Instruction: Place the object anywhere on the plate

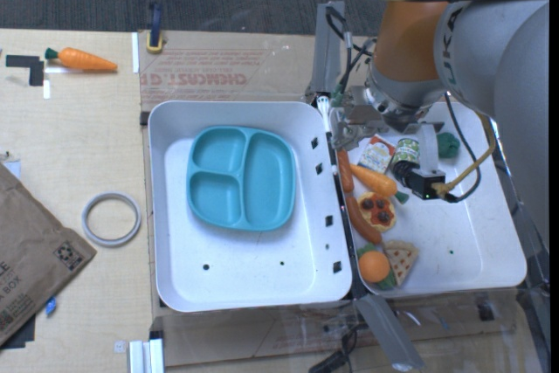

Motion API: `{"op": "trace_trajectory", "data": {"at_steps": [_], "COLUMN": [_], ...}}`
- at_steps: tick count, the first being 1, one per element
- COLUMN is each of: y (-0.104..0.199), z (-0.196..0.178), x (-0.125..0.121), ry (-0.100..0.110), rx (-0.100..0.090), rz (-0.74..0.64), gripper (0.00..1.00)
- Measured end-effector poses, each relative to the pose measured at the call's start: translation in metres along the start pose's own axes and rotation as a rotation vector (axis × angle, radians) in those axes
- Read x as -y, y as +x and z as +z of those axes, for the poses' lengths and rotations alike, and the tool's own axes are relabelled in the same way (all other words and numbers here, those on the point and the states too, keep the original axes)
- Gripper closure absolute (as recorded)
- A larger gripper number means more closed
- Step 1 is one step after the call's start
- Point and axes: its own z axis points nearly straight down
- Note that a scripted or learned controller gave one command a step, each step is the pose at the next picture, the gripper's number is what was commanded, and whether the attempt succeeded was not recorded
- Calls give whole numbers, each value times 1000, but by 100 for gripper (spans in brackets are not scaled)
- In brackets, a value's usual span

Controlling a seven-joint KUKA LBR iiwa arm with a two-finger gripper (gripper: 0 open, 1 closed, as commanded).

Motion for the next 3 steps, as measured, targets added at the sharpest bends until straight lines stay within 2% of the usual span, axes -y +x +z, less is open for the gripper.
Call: {"op": "trace_trajectory", "data": {"at_steps": [1,2,3], "y": [-60,-69,-24], "z": [8,20,-66], "x": [-36,-56,-15], "ry": [-1,0,0], "rx": [-1,-1,-1], "rz": [388,608,762], "gripper": [100,100,100]}}
